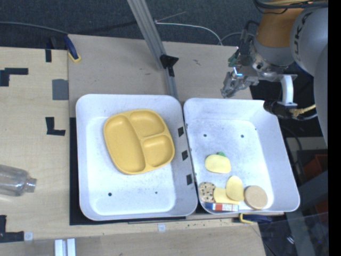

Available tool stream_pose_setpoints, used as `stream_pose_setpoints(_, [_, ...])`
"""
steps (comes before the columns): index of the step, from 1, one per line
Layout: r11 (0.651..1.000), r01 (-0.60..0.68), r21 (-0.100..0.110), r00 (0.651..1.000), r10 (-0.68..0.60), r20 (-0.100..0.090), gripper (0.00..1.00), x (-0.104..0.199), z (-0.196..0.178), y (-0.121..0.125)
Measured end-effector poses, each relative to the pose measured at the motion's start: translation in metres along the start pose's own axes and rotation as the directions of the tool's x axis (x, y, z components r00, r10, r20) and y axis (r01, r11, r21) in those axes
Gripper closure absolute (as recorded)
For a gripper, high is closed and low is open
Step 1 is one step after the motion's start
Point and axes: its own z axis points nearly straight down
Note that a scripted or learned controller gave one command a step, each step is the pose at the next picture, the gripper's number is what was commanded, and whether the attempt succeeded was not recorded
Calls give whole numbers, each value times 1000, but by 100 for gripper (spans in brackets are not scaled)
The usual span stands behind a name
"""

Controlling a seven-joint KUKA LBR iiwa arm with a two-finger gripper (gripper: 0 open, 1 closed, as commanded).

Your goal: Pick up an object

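Nearest the camera, a clutch of small toy foods sat in the near corner of the right bin (277,143): a round tan piece (256,197) at the right, a pale yellow piece (234,188) beside it, a speckled cookie-like disc (206,189) to the left, and a flat red-and-white item (224,207) along the near wall. Slightly farther in lay a yellow lemon-like piece with a green tip (218,163).

Gripper (230,88) hung over the far rim of that same bin, near its far left corner, carrying nothing; whether it was spread or closed could not be told from this angle.

Key relation: every candidate lay nearward and slightly right of the gripper, the lemon-like piece closest and standing apart from the others. Likely easiest target; its long axis ran roughly left-right.

Left bin (85,143) held a yellow divided plate (138,141). Clear bottle (15,180) lay on the bench at far left.
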Motion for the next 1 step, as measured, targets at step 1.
stream_pose_setpoints(1, [1000,0,4,1000,0,2,100,0,-8,-1])
